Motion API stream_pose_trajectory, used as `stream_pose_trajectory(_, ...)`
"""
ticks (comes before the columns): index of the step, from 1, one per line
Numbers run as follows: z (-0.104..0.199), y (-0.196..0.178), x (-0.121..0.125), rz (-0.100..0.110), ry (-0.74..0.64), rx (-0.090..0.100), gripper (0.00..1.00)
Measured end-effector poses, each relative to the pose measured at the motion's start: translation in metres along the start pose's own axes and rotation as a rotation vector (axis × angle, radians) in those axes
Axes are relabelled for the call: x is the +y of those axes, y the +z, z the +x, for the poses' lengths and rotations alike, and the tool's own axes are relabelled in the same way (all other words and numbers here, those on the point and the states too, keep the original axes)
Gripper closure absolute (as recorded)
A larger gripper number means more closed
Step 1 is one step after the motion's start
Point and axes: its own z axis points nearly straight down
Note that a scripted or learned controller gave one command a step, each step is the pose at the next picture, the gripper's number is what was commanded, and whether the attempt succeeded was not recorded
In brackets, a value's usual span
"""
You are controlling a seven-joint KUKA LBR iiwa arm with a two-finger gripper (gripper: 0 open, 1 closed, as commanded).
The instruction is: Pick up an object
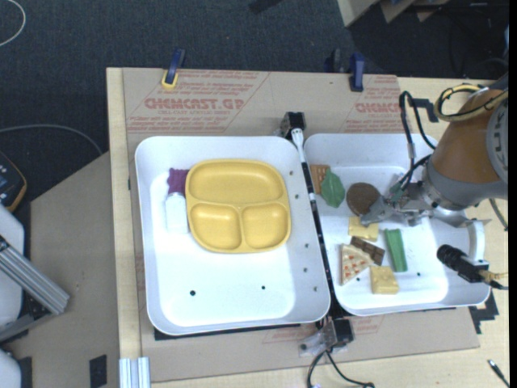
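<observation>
Here the arm (pixel 472 148) reaches in from the right, its orange band above the grey wrist, bent down over the right bin (pixel 420 297). The gripper (pixel 380 208) sits low at the bin's middle, pointing left toward the toy food — whether it is released or clenched I cannot tell, since the metal parts blur together there.

Just beside its tip lies a brown round piece (pixel 362 196), and left of that a green leaf-shaped piece (pixel 332 189) next to an orange block (pixel 320 173) at the bin's left wall. Below the tip are a yellow chunk (pixel 363 231), a dark brown piece (pixel 370 249), a pizza slice (pixel 350 263), a green stick (pixel 396 249) and a yellow wedge (pixel 384 280) — all resting on the bin floor.

The left bin (pixel 226 297) holds a yellow divided tray (pixel 238 204), with a purple item (pixel 177 180) and a white item (pixel 174 212) tucked against its left edge.
</observation>
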Motion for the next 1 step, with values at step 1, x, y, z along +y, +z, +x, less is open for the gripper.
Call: stream_pose_trajectory(1,-0.0008,-0.0136,0.0027,-0.010,0.000,-0.003,1.00)
